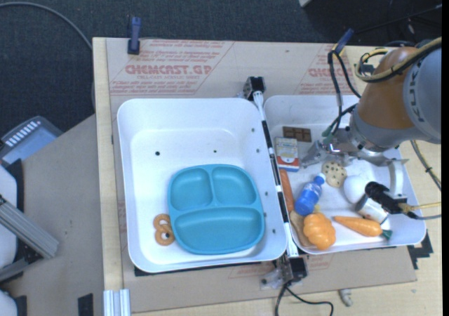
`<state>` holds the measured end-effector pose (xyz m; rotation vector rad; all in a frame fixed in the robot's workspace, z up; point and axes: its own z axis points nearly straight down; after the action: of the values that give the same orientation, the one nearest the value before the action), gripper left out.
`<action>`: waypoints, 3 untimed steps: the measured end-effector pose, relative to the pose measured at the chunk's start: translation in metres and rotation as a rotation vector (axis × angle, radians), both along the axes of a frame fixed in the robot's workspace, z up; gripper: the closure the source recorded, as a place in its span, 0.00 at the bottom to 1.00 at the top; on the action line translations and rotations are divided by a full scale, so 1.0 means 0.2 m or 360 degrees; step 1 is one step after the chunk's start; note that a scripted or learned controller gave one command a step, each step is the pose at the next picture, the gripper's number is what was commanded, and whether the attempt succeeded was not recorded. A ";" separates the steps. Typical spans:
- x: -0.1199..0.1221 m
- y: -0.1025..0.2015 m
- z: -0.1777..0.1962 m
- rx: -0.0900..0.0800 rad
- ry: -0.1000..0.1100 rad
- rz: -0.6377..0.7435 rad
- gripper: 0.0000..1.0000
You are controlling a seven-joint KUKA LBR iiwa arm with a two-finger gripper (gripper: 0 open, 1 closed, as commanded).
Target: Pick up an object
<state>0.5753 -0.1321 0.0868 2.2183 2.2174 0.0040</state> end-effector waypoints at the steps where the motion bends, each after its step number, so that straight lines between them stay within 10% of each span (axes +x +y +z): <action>1: 0.26 0.20 -0.01 0.0003 0.0006 0.0002 0.00; 2: 0.46 0.15 -0.01 0.0002 0.0007 0.0003 0.00; 3: 0.46 0.16 0.05 0.0000 0.0000 0.0004 1.00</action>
<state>0.6680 -0.1010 0.0966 2.2154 2.2199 0.0038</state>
